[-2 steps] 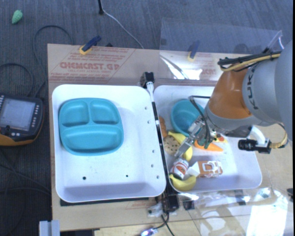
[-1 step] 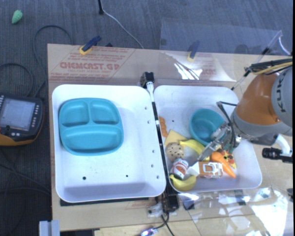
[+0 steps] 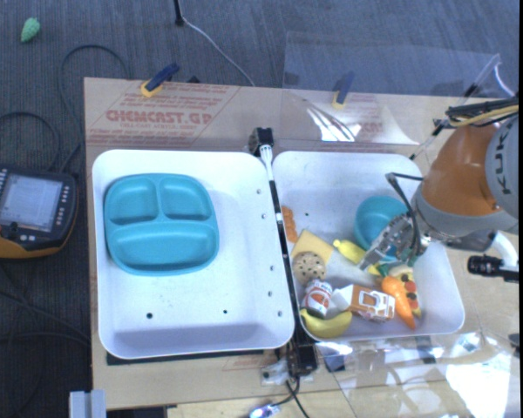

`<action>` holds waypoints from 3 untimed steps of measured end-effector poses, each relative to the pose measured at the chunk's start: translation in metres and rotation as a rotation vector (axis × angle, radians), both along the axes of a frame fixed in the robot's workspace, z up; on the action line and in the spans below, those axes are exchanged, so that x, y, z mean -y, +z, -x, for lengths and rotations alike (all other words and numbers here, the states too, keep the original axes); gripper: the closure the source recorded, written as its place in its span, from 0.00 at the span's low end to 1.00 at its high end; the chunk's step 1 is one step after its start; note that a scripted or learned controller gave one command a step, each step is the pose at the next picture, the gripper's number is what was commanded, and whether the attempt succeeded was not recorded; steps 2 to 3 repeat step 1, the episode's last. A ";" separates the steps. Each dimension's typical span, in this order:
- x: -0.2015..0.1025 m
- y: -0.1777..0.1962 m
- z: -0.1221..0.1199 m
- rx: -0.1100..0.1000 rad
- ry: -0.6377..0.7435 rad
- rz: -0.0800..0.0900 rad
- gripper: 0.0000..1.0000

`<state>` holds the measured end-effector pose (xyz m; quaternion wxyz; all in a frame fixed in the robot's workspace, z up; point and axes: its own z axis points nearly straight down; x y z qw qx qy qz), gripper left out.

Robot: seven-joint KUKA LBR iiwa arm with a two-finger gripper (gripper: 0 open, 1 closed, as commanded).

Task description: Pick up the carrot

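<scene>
The carrot (image 3: 403, 298) is orange with a green top and lies in the right bin (image 3: 331, 181), near its front right corner. My gripper (image 3: 392, 251) hangs low over the bin, just behind the carrot's upper end and right in front of a blue cup (image 3: 376, 218). The grey arm with its orange band (image 3: 458, 177) reaches in from the right. I see nothing lifted off the bin floor.
Crowded around the carrot are an orange and white carton (image 3: 372, 302), a small can (image 3: 318, 298), a banana (image 3: 328, 324), a yellow cheese wedge (image 3: 309, 252) and a small yellow piece (image 3: 349, 251). The left bin (image 3: 235, 312) holds a blue divided plate (image 3: 161, 222).
</scene>
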<state>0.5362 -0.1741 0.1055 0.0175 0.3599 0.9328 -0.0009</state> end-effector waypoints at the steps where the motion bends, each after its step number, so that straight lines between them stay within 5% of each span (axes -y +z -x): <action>1: -0.001 0.009 -0.001 0.001 0.002 0.002 1.00; 3: -0.001 0.009 -0.001 0.001 0.002 0.002 1.00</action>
